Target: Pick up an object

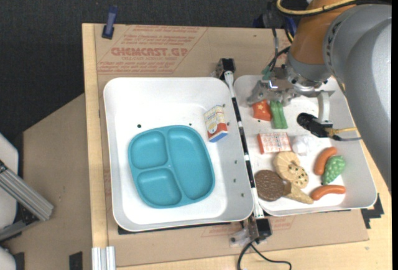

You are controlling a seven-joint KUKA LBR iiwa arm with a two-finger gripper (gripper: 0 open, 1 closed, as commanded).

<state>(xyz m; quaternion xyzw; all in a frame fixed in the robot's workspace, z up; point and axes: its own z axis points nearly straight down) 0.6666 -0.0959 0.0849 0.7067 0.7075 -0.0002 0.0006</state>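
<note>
My gripper (272, 96) hangs low at the back of the right bin (354, 197), open, with nothing seen between its fingers. Just below it lie a red-orange piece (262, 111) and a green stick (278, 117), side by side. Further forward in the same bin are a pink wafer pack (273, 142), a pale cookie (291, 167), a dark brown cookie (269, 184), an orange carrot (323, 160), a green grape bunch (335, 167) and a red sausage (327, 191).
The left bin (118, 101) holds a teal divided plate (171, 165) and a small milk carton (216, 122) near the dividing wall. The grey arm with its orange band (317, 32) covers the right bin's back right corner.
</note>
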